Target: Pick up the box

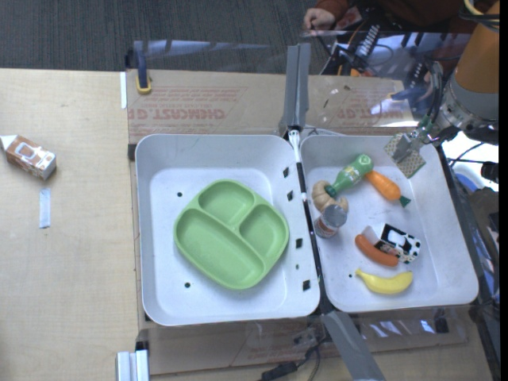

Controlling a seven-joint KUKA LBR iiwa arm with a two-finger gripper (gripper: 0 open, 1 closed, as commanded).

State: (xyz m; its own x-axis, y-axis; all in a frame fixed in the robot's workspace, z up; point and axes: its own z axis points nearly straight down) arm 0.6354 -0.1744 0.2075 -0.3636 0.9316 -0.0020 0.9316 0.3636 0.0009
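Grey two-finger gripper (410,151) hangs over the right white bin's (464,284) back corner, small grey speckled box (406,161) pinched in its narrowly parted jaws, lifted off the floor.

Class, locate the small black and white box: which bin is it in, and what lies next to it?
The black and white box lies in the right bin, low on its right side, touching the hot dog and just above the banana.

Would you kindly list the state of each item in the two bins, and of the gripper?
Green plate: flat, left bin.
Green bottle: lying, right bin.
Carrot: lying.
Box: lying, free.
Hot dog: lying against box.
Banana: lying.
Gripper: above right bin's far corner.
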